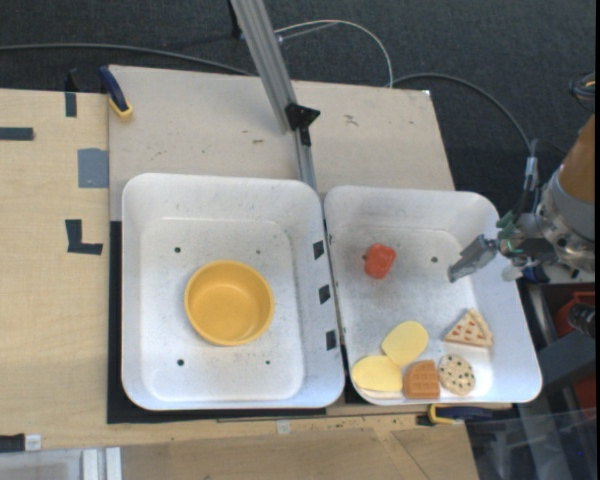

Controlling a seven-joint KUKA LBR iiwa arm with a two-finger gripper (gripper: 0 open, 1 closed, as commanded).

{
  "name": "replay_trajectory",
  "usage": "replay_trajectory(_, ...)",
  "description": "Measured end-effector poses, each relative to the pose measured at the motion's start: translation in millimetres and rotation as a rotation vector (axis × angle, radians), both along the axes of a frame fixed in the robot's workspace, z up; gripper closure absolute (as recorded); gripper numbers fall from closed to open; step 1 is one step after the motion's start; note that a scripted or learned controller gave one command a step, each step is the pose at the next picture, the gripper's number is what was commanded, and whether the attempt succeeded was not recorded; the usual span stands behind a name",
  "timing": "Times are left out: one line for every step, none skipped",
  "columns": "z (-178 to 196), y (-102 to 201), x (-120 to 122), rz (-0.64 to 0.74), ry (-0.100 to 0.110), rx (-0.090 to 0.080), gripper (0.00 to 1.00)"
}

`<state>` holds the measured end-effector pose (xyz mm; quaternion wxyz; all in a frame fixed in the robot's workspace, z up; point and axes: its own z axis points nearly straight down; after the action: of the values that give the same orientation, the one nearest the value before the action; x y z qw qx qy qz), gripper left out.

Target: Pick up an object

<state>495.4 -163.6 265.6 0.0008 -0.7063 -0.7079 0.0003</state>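
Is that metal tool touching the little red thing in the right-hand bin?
Apart. In the camera view, the tool sits near the bin's right edge, with bare white bin floor between it and the red piece.

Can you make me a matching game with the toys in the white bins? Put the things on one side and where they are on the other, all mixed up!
Things:
1. yellow bowl
2. red toy
3. pizza slice
4. cookie

Places:
A. right bin's front edge, beside the waffle
B. alone in the left bin
C. middle of the right bin
D. right side of right bin, just behind the cookie

Pairs: 1-B, 2-C, 3-D, 4-A
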Motion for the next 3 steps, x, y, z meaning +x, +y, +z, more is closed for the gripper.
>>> replay_trajectory(0, 0, 0, 0.0, 0.0, 0.0, 0.0)
replay_trajectory(-64, 1, -1, -0.001, 0.007, 0.001, 0.0)
replay_trajectory(-126, -4, -7, -0.002, 0.007, 0.001, 0.0)
